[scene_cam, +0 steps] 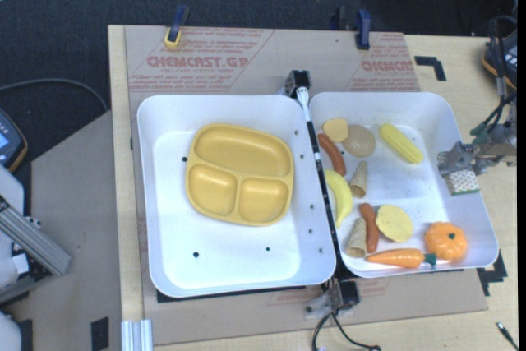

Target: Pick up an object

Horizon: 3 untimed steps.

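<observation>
The gripper [462, 163] hung over the right bin's [427, 107] right rim, well right of the corn [400, 143]; its opening could not be told.

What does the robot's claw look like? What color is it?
The claw is small, made of grey and silvery metal parts. A little tag with a speckled green-and-white pattern sits on it, and thin dark cables run off behind it toward the right edge of the picture.

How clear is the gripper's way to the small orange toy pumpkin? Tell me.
Probably clear. The gripper sits at the right white bin's right rim, and the small orange toy pumpkin lies uncovered in the near-right corner, with only the orange toy carrot beside it.
</observation>
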Tool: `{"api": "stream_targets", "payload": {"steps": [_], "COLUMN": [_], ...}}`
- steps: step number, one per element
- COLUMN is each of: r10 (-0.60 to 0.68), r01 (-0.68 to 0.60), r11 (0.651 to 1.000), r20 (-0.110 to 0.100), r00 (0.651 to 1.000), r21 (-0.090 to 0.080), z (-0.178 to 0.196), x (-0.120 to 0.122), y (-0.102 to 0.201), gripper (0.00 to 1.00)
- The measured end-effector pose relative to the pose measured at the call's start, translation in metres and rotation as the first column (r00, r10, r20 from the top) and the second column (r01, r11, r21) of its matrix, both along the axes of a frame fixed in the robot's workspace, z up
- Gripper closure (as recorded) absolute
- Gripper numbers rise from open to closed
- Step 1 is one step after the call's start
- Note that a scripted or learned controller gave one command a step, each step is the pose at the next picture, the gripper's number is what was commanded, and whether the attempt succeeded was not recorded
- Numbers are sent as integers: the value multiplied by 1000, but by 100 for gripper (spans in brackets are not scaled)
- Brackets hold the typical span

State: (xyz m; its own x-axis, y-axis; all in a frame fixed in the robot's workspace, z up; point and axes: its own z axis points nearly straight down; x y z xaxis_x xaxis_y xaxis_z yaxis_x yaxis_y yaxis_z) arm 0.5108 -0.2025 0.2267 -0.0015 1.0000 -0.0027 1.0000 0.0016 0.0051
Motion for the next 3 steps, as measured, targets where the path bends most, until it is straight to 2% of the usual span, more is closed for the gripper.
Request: {"api": "stream_targets", "payload": {"steps": [1,3], "r10": [1,4], "r01": [-1,-4], "r11": [1000,1000], "r20": [-3,-1], "r00": [1000,1000], "r21": [1,3], "z": [-10,2], "x": [23,70], "y": [47,144], "gripper": [100,100]}}
